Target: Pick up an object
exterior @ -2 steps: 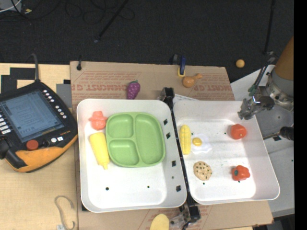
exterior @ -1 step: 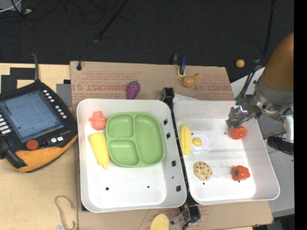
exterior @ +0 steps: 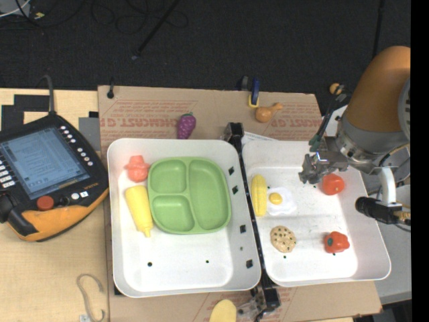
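Note:
My gripper hangs low over the upper right part of the right bin. A red tomato lies just to its right and slightly below, close against the gripper body. Whether they touch I cannot tell. In the same bin are a yellow corn cob, a fried egg, a cookie and a red pepper. The left bin holds a green divided plate, a yellow bottle and a pink-red toy.
Behind the bins, on the cardboard, lie purple grapes and an orange gourd-shaped toy next to a blue clamp. A teach pendant rests on the bench at left. A yellow object sits at the front edge.

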Robot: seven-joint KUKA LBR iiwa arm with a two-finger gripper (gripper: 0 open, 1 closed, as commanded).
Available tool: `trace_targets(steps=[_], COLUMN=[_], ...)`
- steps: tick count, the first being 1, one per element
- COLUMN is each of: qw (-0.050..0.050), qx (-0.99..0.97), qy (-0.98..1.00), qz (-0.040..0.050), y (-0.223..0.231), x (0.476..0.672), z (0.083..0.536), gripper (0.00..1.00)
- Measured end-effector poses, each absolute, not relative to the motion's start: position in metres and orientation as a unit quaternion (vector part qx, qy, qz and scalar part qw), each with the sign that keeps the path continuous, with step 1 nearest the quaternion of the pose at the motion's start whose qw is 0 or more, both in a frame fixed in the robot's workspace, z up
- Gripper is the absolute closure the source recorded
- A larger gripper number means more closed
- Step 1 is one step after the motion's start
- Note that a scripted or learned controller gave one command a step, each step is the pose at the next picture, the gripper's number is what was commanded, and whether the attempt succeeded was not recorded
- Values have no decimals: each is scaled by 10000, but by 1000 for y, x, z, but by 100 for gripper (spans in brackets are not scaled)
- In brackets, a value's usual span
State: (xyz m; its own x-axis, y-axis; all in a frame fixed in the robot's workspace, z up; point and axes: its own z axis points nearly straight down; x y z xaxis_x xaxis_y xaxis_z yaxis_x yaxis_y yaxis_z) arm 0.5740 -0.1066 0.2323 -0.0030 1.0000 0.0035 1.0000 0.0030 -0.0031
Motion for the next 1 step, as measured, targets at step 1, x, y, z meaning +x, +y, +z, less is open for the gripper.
trace_targets(steps=[1], qw=[23], qx=[-7059], qy=[-7083], qz=[3], y=[-54], x=[562], z=[239], gripper=[100])
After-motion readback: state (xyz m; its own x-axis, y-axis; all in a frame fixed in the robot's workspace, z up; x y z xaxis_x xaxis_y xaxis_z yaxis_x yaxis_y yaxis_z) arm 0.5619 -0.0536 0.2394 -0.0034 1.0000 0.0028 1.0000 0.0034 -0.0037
